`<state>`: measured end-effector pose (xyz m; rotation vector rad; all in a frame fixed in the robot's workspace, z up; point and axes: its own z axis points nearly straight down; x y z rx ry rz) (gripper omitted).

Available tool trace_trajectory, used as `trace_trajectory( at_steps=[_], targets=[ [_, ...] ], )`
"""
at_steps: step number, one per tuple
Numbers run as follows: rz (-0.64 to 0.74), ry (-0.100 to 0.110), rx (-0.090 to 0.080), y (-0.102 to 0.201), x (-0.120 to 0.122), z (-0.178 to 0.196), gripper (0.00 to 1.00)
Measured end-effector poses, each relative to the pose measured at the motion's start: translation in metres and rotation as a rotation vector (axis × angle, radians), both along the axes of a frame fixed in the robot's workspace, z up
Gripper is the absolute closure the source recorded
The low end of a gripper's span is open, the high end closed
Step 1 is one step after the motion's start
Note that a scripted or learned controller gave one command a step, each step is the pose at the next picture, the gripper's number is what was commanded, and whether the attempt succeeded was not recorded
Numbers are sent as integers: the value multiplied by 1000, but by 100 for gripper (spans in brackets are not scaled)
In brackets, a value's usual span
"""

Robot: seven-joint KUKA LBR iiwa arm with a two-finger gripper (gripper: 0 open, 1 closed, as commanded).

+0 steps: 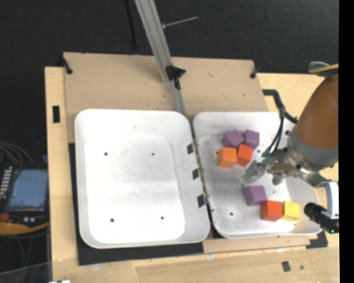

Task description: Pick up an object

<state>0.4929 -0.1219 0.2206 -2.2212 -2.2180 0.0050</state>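
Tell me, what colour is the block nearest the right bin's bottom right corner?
Yellow block, seen in the camera view.

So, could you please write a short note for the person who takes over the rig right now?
End effector: low inside the right bin, between the two groups of blocks; nothing is seen held in it.
Upper group: two purple blocks, two orange blocks, close together.
Lower group: a purple block, an orange-red block and a yellow block side by side.
Left bin: white, beside the right one.
Done: no block picked up yet.
Left: grasp one block and lift it.
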Motion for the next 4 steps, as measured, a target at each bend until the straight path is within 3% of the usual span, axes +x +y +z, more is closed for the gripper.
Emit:
trace_trajectory(
  at_steps=[1,2,3,4],
  targets=[
    [0,2,0,1,-6,-62,0],
    [0,-20,-5,-1,6,-91,0],
    [-5,-27,-7,-3,8,-82,100],
    [5,-10,-1,-1,7,-38,100]
  ],
)
